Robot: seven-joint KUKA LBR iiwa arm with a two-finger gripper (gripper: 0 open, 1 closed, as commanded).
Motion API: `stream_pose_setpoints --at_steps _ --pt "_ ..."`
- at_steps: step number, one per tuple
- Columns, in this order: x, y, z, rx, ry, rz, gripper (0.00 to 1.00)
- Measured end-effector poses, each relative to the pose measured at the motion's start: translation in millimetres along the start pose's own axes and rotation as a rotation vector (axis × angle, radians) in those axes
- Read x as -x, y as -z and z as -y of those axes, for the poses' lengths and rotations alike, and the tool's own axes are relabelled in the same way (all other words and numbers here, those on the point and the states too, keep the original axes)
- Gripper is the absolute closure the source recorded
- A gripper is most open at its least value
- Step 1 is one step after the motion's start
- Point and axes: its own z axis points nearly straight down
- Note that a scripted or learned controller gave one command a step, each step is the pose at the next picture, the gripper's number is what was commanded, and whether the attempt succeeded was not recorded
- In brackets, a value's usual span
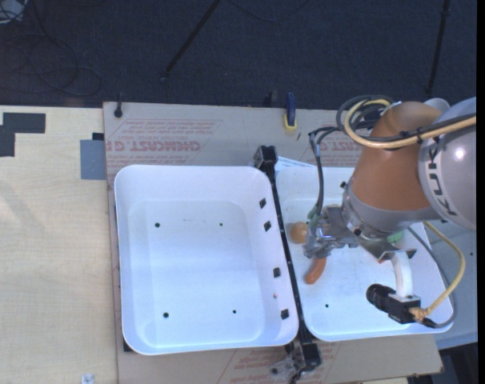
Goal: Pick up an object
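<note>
The gripper (321,245) hangs low in the right bin (348,326) (finger state: cannot tell). An orange sausage-shaped object (314,271) lies just below it, a tan round object (298,233) just left.

The left bin (198,254) sits directly beside the right bin (338,322), their inner walls touching. In the right bin, close to that shared wall, an elongated object (314,272) lies just below a small round object (298,232). The gripper (321,242) hangs over the right bin, immediately right of both objects.
</note>
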Motion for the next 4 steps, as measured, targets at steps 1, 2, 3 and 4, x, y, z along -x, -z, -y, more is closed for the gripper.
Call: stream_pose_setpoints --at_steps 1,2,3,4 --pt "72 -32 34 -0.007 -0.015 0.001 1.00" --pt "-26 26 30 0.003 0.001 -0.001 1.00" --pt "31 -34 33 -0.010 -0.015 0.003 1.00" --pt "140 -61 33 -0.003 -0.017 0.002 1.00"
